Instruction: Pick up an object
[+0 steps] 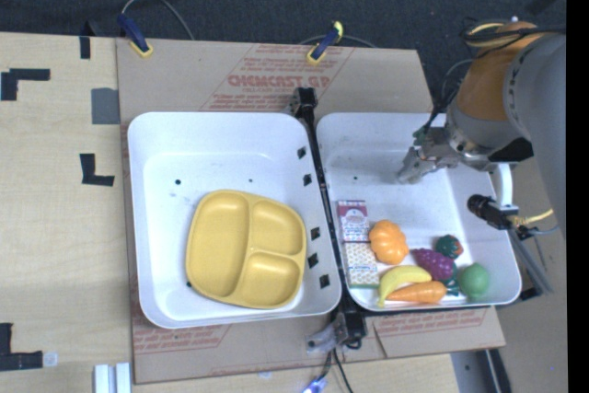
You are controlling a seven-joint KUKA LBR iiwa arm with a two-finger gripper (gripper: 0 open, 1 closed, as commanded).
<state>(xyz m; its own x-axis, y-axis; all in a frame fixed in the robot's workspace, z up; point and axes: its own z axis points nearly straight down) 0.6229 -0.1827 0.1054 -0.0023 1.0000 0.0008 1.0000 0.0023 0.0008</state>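
Over the right bin's (368, 135) bare upper half the gripper (416, 167) hung low with nothing between its fingers, and honestly I couldn't tell whether they were apart or together. The toys sat bunched along the near edge, orange pepper (388, 241) touching the banana (401, 281) and carrot (419, 294), grapes (435, 262) just beside, so a grab there could've easily clipped two at once or skidded off the rounded plastic

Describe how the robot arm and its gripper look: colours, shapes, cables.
The arm is a thick rounded grey body with a broad orange band above the wrist. Yellow and black cables loop over the top of the orange part. The gripper is small, of grey metal, and narrows toward its tip. A black fitting with a white bracket sits on the arm's lower side.
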